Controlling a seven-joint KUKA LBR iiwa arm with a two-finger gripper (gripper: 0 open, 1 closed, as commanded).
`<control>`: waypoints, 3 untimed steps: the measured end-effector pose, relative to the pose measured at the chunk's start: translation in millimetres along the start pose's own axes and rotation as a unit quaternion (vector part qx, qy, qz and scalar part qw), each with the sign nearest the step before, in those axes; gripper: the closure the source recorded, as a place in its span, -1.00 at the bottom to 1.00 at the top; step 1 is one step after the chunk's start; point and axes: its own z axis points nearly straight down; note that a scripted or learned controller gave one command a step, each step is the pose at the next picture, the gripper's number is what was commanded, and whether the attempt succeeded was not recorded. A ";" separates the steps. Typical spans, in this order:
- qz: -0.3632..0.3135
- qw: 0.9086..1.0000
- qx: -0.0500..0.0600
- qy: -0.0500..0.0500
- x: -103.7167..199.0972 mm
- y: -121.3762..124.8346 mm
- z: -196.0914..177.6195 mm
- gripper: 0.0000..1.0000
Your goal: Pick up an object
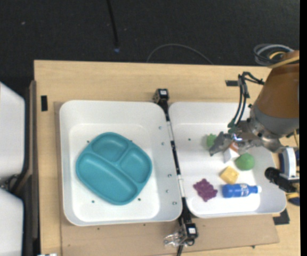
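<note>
At the near edge of the wooden tabletop, a small metal clamp sat below the seam between the two white bins, its shape hard to read. In the right bin, nearest the viewer, lay a blue bottle with a white cap on its side, with a purple knobbly toy just to its left and a yellow block just behind it. A green ball sat beyond the block, close under the arm. Farther in, the pincer hung low over the bin next to a small green object, which was partly hidden by it and too blurred to name; whether the pincer was apart, together or clamped on anything could not be told. The arm's orange band was cut off at the right. In the left bin lay a teal divided plate, tilted across the floor. A black clip marked the far end of the seam, and cables trailed over the dark floor beyond.
</note>
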 end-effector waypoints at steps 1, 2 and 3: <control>0.001 1.000 0.000 0.000 4.1 -2.4 44.1 -1.00; 0.000 1.000 -0.001 0.000 -5.8 -4.0 102.6 -1.00; 0.003 1.000 -0.004 0.000 -5.9 -2.1 88.6 1.00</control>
